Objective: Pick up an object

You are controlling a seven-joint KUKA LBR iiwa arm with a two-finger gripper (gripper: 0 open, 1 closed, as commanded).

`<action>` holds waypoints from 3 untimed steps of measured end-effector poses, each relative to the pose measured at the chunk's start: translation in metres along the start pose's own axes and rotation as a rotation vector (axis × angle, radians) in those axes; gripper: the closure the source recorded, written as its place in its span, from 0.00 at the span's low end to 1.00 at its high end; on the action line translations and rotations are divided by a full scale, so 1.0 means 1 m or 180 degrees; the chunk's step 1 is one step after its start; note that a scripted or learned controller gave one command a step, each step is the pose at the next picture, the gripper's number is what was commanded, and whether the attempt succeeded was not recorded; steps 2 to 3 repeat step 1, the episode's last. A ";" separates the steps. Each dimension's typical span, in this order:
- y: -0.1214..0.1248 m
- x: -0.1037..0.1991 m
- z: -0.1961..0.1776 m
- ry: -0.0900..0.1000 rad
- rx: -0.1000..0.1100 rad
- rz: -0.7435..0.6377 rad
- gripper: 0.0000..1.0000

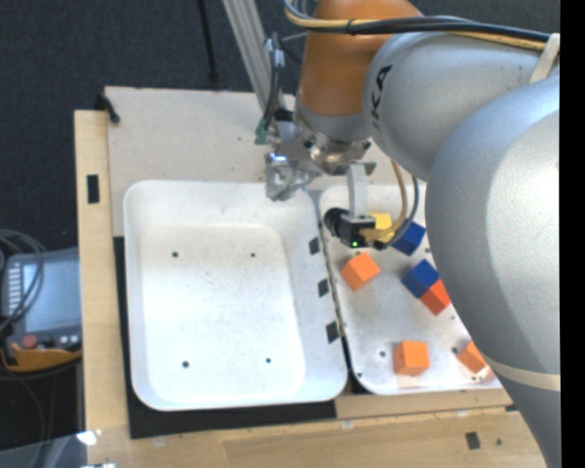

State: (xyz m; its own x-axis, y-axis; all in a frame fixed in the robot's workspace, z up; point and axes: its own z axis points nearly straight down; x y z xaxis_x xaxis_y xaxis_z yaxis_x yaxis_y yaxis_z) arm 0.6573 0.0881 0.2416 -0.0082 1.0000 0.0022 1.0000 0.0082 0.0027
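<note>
Several small blocks lie in the right bin (370, 373). An orange block (361, 270) sits near its left wall, and another orange block (410, 357) rests by the front rim. A blue block (408, 237) lies farther back, with a second blue block (421, 278) touching a red-orange block (436, 298). One more orange block (471, 358) peeks out from under the arm at the right. My gripper (284, 180) hangs over the back right corner of the left bin (166, 213), apart from all the blocks. I see nothing held in it.
The grey arm with its orange band (346, 57) covers the back and right of the right bin. A slanted metal rail (246, 27) rises behind the bins. A control pendant (39, 305) and cables lie off the bench to the left.
</note>
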 end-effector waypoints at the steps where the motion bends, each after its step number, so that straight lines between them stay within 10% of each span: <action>1: 0.000 -0.005 0.001 -0.0012 0.0006 0.0014 0.00; 3: 0.000 -0.005 0.001 -0.0012 0.0006 0.0014 0.00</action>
